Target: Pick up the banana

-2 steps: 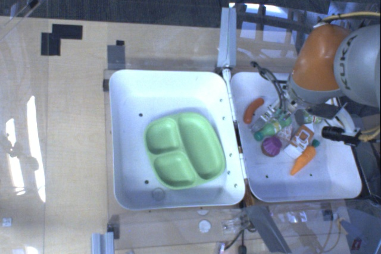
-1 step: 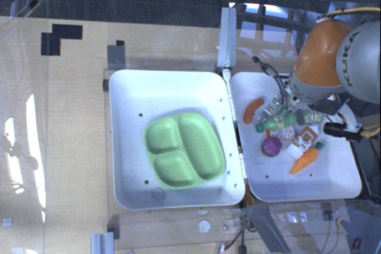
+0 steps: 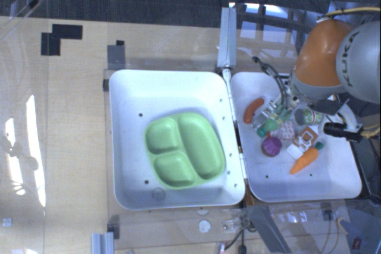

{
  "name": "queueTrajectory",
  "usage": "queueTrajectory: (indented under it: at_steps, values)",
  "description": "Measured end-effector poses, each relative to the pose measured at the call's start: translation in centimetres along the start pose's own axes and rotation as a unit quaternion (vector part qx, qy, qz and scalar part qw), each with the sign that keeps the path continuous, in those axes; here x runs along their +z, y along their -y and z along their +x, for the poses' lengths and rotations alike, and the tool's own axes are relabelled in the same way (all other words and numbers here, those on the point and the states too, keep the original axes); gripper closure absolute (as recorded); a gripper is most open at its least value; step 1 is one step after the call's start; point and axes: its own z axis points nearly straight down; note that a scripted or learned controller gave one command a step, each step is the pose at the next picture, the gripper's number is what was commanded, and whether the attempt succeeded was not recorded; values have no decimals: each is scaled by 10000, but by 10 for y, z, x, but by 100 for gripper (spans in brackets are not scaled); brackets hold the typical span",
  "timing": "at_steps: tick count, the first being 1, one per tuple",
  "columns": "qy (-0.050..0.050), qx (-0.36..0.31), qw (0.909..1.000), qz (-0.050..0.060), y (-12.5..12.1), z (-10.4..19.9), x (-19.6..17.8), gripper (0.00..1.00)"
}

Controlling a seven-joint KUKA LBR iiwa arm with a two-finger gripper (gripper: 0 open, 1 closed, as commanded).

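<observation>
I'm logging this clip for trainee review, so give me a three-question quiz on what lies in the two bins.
1. True or false: the green divided plate lies in the left bin as the camera sees it.
2. Which thing lies nearest the front edge of the right bin? A) carrot B) purple ball C) red sausage
3. Fill in: the claw is over the ____ bin.
Key: 1 true; 2 A; 3 right.
</observation>
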Motion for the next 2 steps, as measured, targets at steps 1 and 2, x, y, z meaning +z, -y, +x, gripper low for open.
queueTrajectory:
  at_steps: [1,2]
  values:
    - [-28,260,9996,59,40,-51,-17,0]
    - [-22,1375,9905,61,73,9,-80,0]
